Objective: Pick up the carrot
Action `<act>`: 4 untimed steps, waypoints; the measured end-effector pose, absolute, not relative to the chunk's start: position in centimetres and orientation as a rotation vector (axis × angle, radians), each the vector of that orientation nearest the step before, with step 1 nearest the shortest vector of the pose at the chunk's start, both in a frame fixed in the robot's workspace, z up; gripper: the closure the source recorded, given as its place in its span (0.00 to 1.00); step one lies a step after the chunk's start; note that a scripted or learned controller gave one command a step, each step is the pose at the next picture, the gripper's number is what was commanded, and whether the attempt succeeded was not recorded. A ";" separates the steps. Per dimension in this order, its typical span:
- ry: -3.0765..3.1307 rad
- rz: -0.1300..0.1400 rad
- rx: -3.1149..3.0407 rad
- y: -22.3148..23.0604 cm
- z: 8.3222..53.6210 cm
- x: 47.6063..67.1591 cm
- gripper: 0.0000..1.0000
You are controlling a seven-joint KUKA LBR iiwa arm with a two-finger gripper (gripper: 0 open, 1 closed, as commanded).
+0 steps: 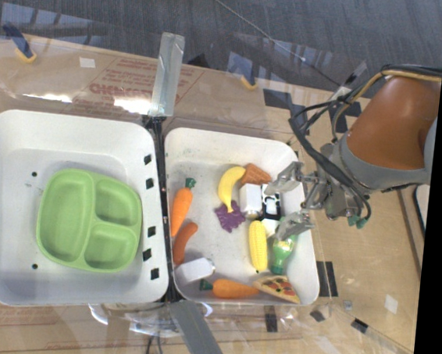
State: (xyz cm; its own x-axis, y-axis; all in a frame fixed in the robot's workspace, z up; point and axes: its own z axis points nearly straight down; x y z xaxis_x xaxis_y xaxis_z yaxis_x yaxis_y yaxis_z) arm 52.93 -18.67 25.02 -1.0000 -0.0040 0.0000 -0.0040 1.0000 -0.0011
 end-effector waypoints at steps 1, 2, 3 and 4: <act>-3.133 -0.004 -0.043 -20.0 15.1 50.1 0.00; -3.140 -0.001 -0.025 -19.7 16.4 50.5 1.00; -3.137 0.001 -0.242 -16.5 18.8 50.8 1.00; -3.111 0.000 -0.456 -12.6 23.2 55.9 1.00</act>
